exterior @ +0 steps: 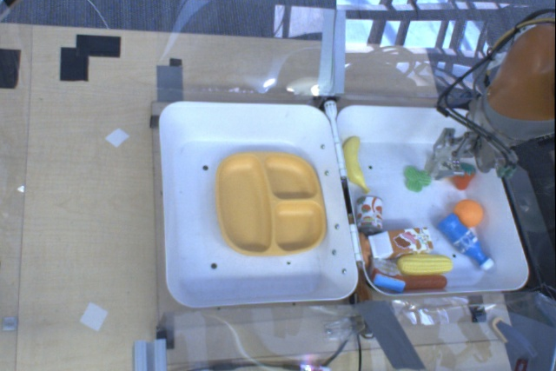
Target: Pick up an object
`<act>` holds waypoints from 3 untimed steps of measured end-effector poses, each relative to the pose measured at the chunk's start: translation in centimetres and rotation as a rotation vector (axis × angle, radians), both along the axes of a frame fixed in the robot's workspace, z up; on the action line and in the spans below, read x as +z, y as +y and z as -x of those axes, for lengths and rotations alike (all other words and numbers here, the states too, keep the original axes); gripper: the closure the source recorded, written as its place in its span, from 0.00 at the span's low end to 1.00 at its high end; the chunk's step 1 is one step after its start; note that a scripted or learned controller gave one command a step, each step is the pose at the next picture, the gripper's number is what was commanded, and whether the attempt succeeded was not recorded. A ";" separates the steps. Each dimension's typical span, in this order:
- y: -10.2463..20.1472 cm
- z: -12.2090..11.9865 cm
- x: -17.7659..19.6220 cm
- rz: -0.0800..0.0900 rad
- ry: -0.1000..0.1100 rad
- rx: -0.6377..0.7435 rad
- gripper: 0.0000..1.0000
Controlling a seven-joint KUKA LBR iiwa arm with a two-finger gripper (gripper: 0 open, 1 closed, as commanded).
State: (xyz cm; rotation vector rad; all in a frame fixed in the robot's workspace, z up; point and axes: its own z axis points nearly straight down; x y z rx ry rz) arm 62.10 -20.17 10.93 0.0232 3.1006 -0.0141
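The claw (449, 159) hangs low over the far right part of the right bin (521, 269); whether it is spread or clenched cannot be told. A small green object (417, 178) lies just beside it to the left, and a small red object (461, 182) shows just below it. Nearer the camera lie an orange ball (468, 212), a blue bottle (463, 240), a corn cob (423, 263) and a small can (369, 213). A banana (353, 162) lies along the bin's left wall. The left bin (191, 274) holds a yellow divided tray (270, 202). Both bins sit on the wooden surface (78, 213).
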 end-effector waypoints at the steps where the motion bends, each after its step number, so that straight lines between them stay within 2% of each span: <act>1: 0.0 0.0 -0.1 -0.001 0.002 0.001 0.00; 2: 0.6 4.3 2.4 -0.015 0.029 -0.310 0.00; 3: 0.7 4.0 3.7 -0.015 0.019 -0.305 1.00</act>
